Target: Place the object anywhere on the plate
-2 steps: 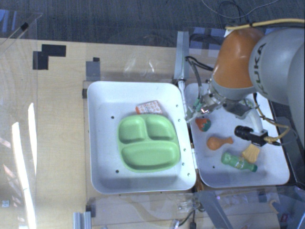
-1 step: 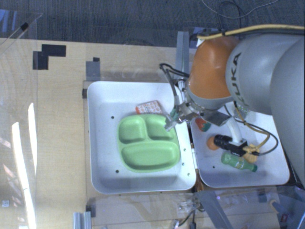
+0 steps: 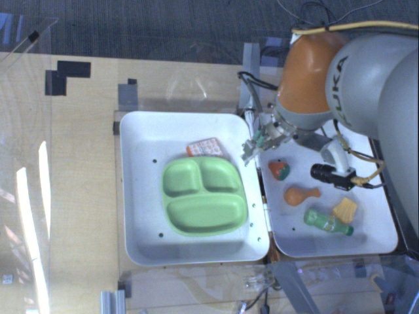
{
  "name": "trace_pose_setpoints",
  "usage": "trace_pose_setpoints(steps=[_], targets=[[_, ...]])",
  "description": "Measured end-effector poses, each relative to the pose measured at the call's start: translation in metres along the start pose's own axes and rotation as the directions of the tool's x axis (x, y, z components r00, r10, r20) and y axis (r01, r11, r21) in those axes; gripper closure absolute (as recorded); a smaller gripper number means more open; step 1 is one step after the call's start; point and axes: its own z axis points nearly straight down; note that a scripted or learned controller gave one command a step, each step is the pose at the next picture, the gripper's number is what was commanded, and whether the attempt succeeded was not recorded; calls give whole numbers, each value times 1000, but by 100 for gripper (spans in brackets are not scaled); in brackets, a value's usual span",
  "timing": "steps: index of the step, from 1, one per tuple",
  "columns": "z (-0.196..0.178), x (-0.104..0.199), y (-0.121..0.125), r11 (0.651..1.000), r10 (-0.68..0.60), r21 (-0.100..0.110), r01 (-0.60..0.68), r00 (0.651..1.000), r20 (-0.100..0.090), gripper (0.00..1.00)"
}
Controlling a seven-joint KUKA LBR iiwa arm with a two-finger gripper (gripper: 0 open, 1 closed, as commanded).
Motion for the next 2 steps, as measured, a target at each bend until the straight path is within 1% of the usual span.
trace_pose_setpoints(steps=[1, 2], targets=[[0, 66, -13, 997, -83, -1, 83, 997, -1, 100], [-3, -2, -49, 998, 62, 0, -62, 998, 0, 100]])
